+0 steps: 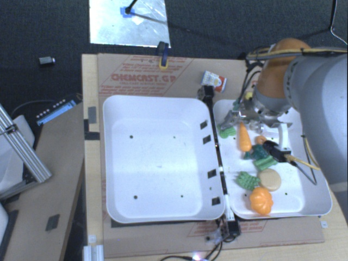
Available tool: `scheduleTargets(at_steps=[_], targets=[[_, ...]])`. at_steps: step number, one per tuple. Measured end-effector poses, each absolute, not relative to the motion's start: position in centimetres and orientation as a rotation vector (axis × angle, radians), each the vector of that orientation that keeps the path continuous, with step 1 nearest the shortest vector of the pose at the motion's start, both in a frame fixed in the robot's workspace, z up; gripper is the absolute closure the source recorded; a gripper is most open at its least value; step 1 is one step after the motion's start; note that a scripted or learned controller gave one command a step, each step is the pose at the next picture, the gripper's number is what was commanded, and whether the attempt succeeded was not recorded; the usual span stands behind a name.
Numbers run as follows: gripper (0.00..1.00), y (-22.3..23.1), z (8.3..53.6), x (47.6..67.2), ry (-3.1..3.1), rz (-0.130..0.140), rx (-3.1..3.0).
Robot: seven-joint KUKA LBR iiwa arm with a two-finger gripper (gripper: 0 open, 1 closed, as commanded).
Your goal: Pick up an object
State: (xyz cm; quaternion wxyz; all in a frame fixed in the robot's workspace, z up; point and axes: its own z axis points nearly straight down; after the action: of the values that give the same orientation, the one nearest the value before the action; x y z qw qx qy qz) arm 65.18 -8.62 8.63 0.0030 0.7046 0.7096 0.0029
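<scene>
Carrot point(244, 139) sits in the right bin point(312, 200), pumpkin point(261, 200) down at its 6 o'clock. Jaws point(251, 125) hang at the carrot's 12 o'clock; can't tell how open they are.

bench board: brown cardboard sheet point(142, 75) printed CHEMCAST GP, under both bins
clamp: blue-yellow clamp point(162, 55) on board's far edge
floor: dark carpet point(43, 20), shiny foil sheet point(128, 14)
left side: aluminium rail point(22, 148)
</scene>
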Motion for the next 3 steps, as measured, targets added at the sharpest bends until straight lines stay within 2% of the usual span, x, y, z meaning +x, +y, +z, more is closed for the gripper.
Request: scheduleTargets(at_steps=[1,2,3], targets=[[0.0,-8.4,8.7,56.5,2.22,0.005,2.22],[0.0,-8.6,8.7,61.7,2.222,0.008,2.212],[1.0,-8.6,9.9,61.7,2.223,0.012,2.21]])
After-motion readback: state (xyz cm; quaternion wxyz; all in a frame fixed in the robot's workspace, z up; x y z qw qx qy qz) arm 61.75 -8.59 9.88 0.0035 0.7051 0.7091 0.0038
